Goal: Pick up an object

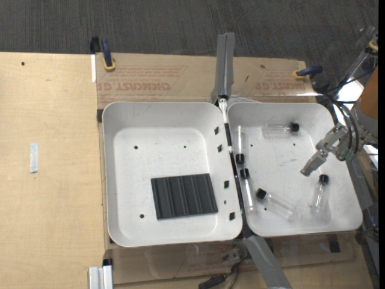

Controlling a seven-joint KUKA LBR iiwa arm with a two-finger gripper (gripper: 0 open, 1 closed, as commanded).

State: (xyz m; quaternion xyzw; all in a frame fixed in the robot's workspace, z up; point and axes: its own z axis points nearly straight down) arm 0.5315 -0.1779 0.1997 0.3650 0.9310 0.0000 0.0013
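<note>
A: Where did the vials lie?
B: In the right bin (264, 227): one capped vial (278, 129) lengthwise left-right (cap rightward), another vial (319, 192) nearly upright in view, cap up.
A: The gripper (313, 164)?
B: Above them; finger state unclear.

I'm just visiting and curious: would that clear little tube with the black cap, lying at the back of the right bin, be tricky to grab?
Probably. The clear black-capped tube lies on its side and looks round, so a nudge may roll it. Its smooth surface might slip between fingers.
</note>
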